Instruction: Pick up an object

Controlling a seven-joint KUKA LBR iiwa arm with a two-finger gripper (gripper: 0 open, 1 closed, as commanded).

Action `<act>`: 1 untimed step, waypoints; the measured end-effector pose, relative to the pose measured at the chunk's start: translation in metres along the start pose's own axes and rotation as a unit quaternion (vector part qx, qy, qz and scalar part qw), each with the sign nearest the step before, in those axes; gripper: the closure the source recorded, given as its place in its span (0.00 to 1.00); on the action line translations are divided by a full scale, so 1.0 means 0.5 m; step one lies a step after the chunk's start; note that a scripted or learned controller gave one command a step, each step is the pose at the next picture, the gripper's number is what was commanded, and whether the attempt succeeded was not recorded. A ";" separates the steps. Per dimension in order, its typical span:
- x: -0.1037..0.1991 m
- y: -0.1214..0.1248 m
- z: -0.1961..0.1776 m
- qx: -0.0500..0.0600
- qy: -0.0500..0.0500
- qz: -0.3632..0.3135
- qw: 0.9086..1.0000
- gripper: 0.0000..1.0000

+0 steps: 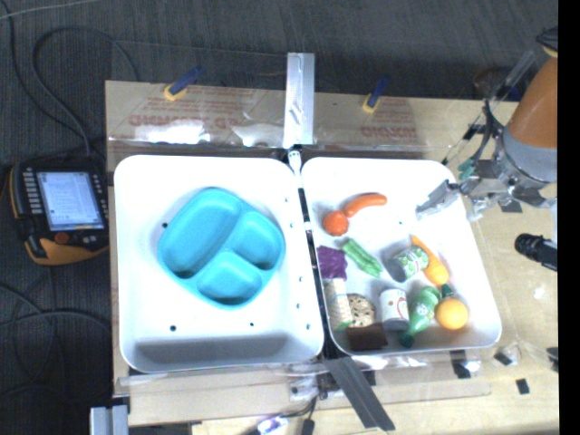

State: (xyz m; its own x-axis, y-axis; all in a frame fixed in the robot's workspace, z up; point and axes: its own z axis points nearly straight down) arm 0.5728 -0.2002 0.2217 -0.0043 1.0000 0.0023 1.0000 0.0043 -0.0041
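Observation:
The right bin point(471, 243) holds several toy foods: an orange sausage point(365, 203), a red tomato point(336, 224), a green vegetable point(362, 256), purple grapes point(332, 262), a green-labelled can point(410, 261), a carrot point(428, 252), an orange point(451, 313), a green bottle point(419, 311) and a white can point(393, 304). My gripper point(456, 205) hangs over the bin's upper right corner, above and right of the carrot. It is open, with nothing between its fingers.
A blue divided plate point(222, 245) lies in the left bin point(136, 315). A cracker pack point(353, 309) and a brown block point(367, 337) sit at the right bin's front left. A handheld control pad point(62, 207) rests on the floor to the left.

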 end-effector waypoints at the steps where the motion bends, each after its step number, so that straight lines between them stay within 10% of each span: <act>1: -0.042 -0.063 0.173 -0.007 0.000 -0.003 1.000 0.00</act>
State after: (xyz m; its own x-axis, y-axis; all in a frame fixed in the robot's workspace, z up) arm 0.5413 -0.2211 0.1354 -0.0097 1.0000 0.0021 0.9999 0.0097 0.0097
